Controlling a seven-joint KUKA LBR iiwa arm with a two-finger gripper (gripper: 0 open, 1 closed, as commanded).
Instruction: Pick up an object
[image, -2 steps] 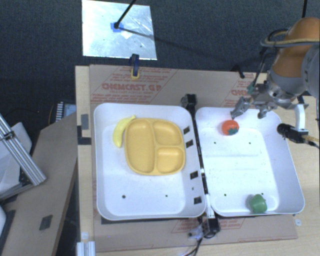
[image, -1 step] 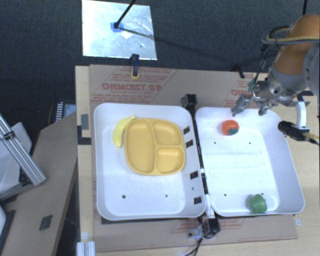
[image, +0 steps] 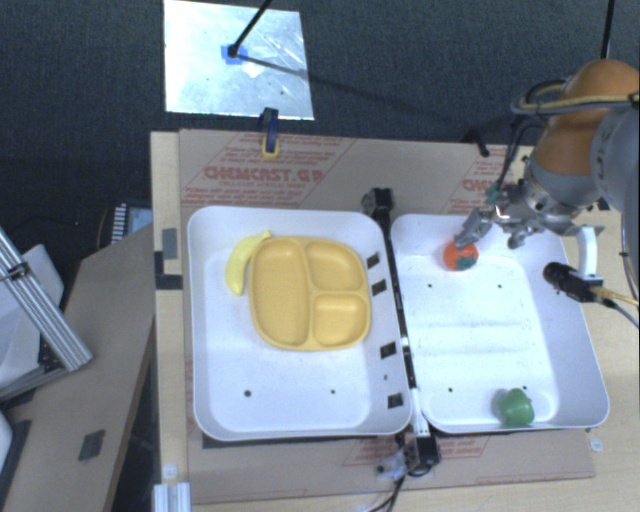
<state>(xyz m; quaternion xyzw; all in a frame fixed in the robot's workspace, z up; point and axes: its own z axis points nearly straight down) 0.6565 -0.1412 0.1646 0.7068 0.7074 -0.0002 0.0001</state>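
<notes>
An orange-red round object (image: 460, 257) lies near the far edge of the right bin (image: 560, 340). A green object (image: 516, 406) sits at that bin's near edge. My gripper (image: 494, 231) hangs at the bin's far right, just right of and above the orange object. One grey finger (image: 471, 232) reaches down to the orange object and the other finger (image: 520, 236) stands well apart, so the gripper is open. Nothing sits between them.
The left bin (image: 210, 400) holds a yellow divided tray (image: 305, 292) with a banana (image: 238, 262) along its left side. A black divider (image: 392, 300) runs between the bins. The arm's orange band (image: 590, 85) looms at the upper right.
</notes>
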